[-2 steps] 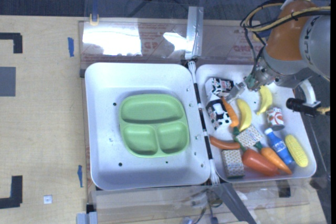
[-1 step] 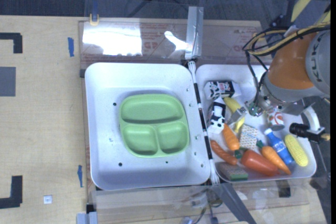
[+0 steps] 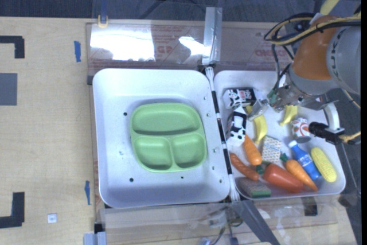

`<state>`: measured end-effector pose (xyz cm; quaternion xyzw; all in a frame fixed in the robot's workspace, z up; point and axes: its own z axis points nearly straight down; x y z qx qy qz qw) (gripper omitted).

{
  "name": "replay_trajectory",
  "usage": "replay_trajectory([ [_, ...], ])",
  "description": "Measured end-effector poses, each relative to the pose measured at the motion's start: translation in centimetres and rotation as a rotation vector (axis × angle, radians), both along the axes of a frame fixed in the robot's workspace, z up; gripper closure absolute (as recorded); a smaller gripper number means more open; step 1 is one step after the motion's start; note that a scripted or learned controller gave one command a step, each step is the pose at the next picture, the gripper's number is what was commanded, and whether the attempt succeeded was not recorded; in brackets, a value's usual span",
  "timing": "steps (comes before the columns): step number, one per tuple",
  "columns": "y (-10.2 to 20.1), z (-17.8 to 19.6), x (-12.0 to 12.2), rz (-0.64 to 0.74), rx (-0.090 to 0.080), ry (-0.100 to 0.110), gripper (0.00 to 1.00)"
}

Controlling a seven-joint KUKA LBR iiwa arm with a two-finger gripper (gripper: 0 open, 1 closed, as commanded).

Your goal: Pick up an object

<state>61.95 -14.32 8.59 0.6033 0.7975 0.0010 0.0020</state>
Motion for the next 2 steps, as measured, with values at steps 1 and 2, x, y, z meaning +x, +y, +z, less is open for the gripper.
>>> replay_trajectory([
  [1,-0.1,1.2,0.2,0.000,-0.002,-0.007,1.00],
  [2,3.4,11.2,4.2,-0.024,0.000,0.001,1.00],
])
